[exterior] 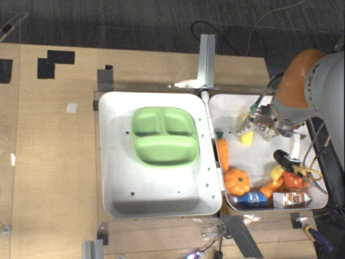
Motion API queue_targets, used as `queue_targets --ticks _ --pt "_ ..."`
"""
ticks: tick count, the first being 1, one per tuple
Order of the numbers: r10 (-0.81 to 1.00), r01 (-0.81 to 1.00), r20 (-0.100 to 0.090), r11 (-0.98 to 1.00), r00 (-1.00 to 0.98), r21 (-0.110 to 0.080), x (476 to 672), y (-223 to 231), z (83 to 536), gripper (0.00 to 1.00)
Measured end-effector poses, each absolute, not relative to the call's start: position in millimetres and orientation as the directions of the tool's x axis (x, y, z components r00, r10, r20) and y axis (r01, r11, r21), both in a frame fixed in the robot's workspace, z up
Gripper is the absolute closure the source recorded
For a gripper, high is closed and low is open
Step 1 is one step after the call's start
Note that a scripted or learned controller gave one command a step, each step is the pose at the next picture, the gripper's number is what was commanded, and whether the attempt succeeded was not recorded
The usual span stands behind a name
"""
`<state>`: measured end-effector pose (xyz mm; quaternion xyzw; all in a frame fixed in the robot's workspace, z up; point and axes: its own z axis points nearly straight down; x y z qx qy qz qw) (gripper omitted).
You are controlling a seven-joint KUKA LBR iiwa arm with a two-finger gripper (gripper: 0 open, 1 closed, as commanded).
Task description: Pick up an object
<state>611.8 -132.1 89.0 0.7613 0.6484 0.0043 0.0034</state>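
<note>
Over the right bin (318,196), the tool (249,124) hung just above a small yellow object (247,138) near the bin's upper left, its opening impossible to judge, and that piece looked light, smooth and likely slippery, best pinched across its middle.

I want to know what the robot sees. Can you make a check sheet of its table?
Surface: brown bench with two white bins.
Job's things: carrot, pumpkin, blue bottle, white bottle, yellow piece, all in the right bin.
Clutter: green tray in the left bin.
Grippers: gripper beside the yellow piece.
Cables: cable on the floor.
Surroundings: dark carpet.
</note>
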Motion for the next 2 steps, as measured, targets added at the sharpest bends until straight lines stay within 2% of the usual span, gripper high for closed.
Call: queue_targets --ticks 1,2 --pt "0.988 0.987 0.006 -0.157 0.157 0.019 614.9 -129.8 102.2 1.00" --pt "0.987 0.987 0.001 -0.160 0.160 0.007 624.9 -65.7 209.8 1.00"
